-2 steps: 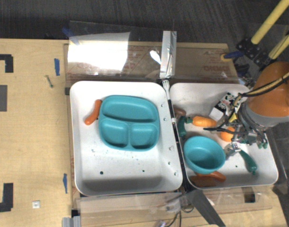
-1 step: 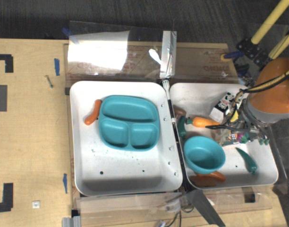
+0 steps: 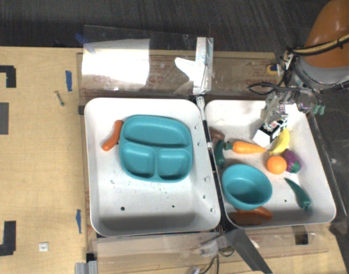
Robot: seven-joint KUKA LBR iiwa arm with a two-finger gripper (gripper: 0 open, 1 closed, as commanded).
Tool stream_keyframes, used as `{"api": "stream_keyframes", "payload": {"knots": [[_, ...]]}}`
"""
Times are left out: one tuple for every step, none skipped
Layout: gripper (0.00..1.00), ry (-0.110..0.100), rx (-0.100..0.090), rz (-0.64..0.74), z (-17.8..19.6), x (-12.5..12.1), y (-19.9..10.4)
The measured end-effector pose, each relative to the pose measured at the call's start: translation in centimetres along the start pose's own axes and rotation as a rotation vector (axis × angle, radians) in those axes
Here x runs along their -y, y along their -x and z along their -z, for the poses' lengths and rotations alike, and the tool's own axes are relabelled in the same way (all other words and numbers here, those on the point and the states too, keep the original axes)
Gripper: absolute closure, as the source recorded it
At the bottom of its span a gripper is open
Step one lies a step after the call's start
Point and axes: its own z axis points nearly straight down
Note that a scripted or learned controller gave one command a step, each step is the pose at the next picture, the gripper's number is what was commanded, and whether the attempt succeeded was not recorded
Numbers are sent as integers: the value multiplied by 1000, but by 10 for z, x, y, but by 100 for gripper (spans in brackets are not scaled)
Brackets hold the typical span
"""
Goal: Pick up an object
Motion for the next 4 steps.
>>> {"api": "stream_keyframes", "payload": {"knots": [[100,1,-5,141,-94,-18,-44],[100,-3,4,231,52,14,8],[0,2,-6,232,46,13,6],[0,0,-3,323,-94,37,-18]]}}
